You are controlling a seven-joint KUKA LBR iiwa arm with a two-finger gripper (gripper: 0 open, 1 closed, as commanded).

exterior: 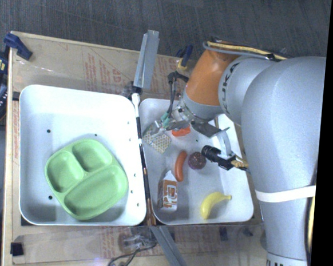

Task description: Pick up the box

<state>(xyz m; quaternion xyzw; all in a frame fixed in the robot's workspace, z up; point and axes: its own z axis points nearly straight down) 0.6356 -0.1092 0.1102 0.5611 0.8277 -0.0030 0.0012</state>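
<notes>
Box (169, 194) is lying in the right bin (241, 217) near its front wall, sharing it with a banana (213, 202), sausage (179, 164) and mesh piece (158, 139). Left bin (37, 102) is holding 1 green divided plate (86, 178). Gripper (176, 123) is hanging over the bin's far end, well apart from the box; grip state unclear.

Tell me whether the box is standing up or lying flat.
Lying flat: the box rests on the floor of the right bin with its broad printed face turned up.
</notes>
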